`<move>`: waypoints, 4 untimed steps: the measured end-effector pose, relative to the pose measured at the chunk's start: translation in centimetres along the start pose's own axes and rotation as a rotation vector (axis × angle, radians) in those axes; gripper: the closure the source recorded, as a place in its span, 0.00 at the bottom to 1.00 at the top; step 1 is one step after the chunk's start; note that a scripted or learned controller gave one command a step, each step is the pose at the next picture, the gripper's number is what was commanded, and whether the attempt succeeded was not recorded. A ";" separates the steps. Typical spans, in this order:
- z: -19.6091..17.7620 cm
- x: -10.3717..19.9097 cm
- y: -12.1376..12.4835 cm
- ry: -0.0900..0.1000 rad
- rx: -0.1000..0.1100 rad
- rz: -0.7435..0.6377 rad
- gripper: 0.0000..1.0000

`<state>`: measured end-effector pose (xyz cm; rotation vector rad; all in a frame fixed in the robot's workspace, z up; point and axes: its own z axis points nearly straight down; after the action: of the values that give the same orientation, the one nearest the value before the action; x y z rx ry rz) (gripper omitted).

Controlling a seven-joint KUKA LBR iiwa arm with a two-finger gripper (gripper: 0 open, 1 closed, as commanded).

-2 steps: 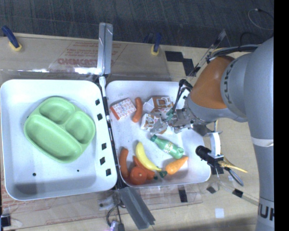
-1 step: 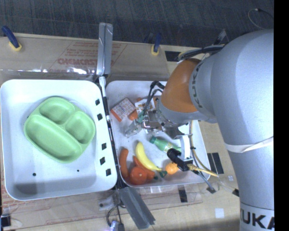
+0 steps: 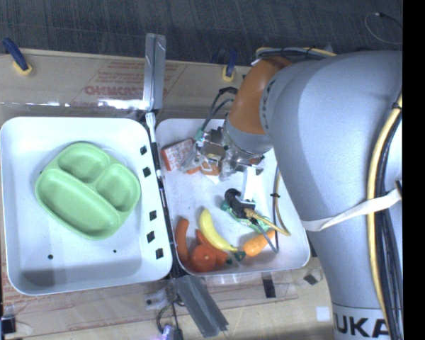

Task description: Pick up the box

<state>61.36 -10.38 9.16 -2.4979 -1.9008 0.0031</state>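
The box is small, orange-red and white, and lies in the back left part of the right bin. My gripper is low over the bin just right of the box, close against its right end. The wrist and grey arm cover the gripper from above, so whether anything sits between the fingers is hidden. A bit of orange shows under the gripper at its lower edge.
A yellow banana, a red sausage-like piece, a red fruit and a carrot lie at the right bin's front. The left bin holds a green divided plate.
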 end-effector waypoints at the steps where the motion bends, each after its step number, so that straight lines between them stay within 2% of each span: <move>1: -10.0 3.4 0.5 0.001 0.000 0.242 0.00; 2: -9.9 7.3 -3.2 0.000 0.003 0.211 0.00; 3: -10.0 7.9 -2.3 0.000 -0.001 0.229 0.00; 4: -10.0 9.6 -1.2 0.000 0.000 0.229 0.00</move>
<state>62.82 -0.78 19.13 -2.6985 -1.6035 0.0043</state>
